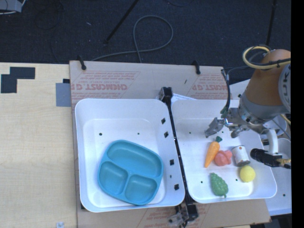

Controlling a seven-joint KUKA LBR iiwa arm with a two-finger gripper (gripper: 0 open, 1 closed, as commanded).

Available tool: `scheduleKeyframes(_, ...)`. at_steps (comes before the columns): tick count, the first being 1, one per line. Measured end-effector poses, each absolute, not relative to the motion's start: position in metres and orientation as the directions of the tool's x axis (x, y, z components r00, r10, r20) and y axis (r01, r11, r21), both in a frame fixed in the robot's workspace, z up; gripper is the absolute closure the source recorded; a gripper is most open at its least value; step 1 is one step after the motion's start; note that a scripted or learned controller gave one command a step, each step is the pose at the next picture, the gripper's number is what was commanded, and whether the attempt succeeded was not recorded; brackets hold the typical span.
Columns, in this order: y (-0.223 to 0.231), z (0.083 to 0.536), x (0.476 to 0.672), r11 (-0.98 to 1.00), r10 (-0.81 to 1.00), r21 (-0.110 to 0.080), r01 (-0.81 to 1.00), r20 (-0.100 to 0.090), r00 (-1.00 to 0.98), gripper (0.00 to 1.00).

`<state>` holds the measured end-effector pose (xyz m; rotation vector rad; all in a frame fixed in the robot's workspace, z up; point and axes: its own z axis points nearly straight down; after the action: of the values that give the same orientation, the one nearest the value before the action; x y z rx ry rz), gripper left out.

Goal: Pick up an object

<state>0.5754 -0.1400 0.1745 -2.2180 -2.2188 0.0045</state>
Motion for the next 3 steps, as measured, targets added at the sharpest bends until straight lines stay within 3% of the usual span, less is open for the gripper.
scheduleKeyframes(2,-0.138,0.085,0.567,-0.001,1.000,-0.005,1.000,0.001,0.001,0.00)
scheduleKeyframes(3,-0.139,0.097,0.567,-0.005,1.000,-0.004,1.000,0.001,0.005,1.00)
